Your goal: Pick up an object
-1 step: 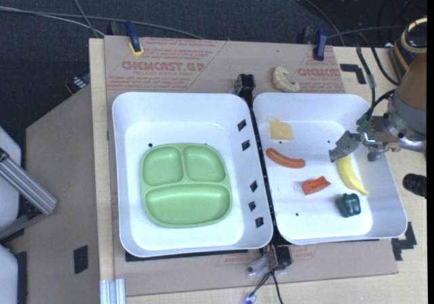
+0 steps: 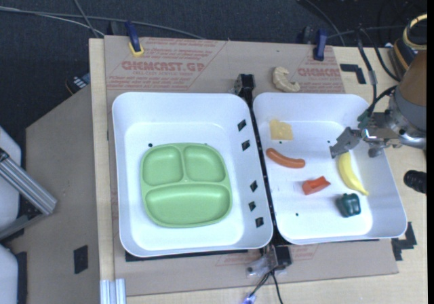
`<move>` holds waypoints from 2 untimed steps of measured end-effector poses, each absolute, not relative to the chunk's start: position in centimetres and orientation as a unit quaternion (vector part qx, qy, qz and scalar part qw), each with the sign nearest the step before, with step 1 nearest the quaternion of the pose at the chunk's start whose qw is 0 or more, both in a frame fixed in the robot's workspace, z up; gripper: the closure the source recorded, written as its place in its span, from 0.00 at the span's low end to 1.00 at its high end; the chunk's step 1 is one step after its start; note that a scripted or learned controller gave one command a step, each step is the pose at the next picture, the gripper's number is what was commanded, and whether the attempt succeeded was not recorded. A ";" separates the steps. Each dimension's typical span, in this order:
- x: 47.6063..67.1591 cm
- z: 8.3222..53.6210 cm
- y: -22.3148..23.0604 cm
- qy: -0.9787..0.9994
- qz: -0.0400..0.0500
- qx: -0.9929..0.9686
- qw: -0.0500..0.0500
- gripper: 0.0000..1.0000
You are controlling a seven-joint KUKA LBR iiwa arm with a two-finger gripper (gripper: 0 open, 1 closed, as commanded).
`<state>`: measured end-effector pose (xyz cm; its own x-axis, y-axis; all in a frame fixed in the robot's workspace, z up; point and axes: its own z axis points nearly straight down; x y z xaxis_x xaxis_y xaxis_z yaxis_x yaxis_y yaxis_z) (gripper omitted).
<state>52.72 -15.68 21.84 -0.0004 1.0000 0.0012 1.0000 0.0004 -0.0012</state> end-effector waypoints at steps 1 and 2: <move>53.0 15.7 -15.2 -0.707 0.001 -0.707 0.003 0.00; 53.0 11.4 -15.3 -0.707 0.001 -0.707 0.003 0.00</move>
